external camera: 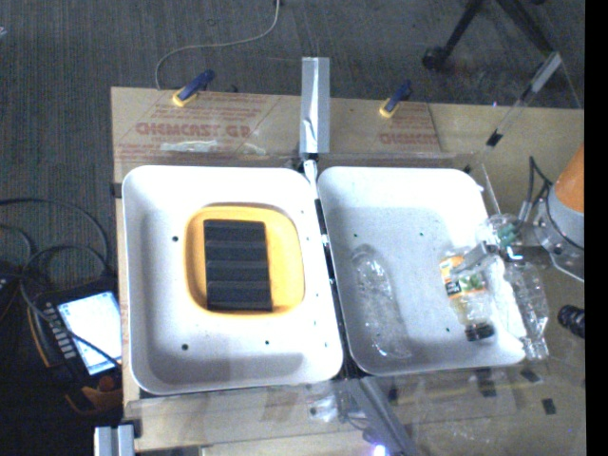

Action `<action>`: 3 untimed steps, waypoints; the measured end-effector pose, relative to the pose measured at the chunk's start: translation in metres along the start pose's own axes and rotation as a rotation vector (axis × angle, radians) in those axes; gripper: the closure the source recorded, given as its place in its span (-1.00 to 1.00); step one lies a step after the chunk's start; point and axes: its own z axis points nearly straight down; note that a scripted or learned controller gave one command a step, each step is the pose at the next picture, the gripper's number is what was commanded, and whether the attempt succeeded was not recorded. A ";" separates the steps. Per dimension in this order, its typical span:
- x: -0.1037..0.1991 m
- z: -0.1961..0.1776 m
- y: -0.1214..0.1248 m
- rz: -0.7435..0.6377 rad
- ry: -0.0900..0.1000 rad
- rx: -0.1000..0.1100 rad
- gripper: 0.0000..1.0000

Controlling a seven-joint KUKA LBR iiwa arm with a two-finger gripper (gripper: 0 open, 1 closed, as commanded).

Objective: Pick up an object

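Observation:
In the right bin (408, 198) a clear crushed plastic bottle (374, 297) lies near the left wall. A second clear bottle with a yellow and green label (467, 281) and a black cap lies against the right wall. The gripper (501, 240) reaches in from the right, just above the labelled bottle's upper end and over the bin's right rim. The arm's grey wrist and orange band (584, 186) sit at the right edge. In the left bin (152, 207) a yellow tray holding a black ridged block (237, 264) rests in the middle.
A clear plastic object (530, 312) lies along the right bin's outer right rim. A metal strip (314, 112) stands at the back between the bins. Two blue and yellow clamps (193, 87) hold the board behind.

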 end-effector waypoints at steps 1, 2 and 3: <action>0.012 0.037 0.021 0.122 0.001 0.001 -1.00; 0.005 0.091 0.024 0.040 -0.001 0.001 -1.00; 0.001 0.115 0.020 -0.045 -0.010 -0.040 -1.00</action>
